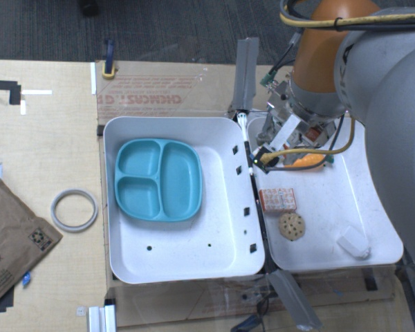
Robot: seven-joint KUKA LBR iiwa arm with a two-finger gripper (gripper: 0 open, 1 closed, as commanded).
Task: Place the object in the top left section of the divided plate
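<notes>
A light blue divided plate [158, 180] lies in the left bin [180, 258], toward its upper left. Its top left section [140, 159] holds nothing. My gripper [285, 142] hangs low over the upper left corner of the right bin [373, 206], under the orange band of the arm. Just below it lies an orange and yellow object [306, 160], partly hidden by the wrist and cables. Whether the gripper touches that object cannot be told. Further down the right bin lie a red-and-white patterned block [277, 199], a round speckled cookie [291, 226] and a small white piece [353, 243].
The two bins meet at a raised rim [252, 185] between plate and gripper. A tape ring [74, 209] and a brown paper bag [10, 237] lie on the bench left of the bins. The grey arm covers the far right.
</notes>
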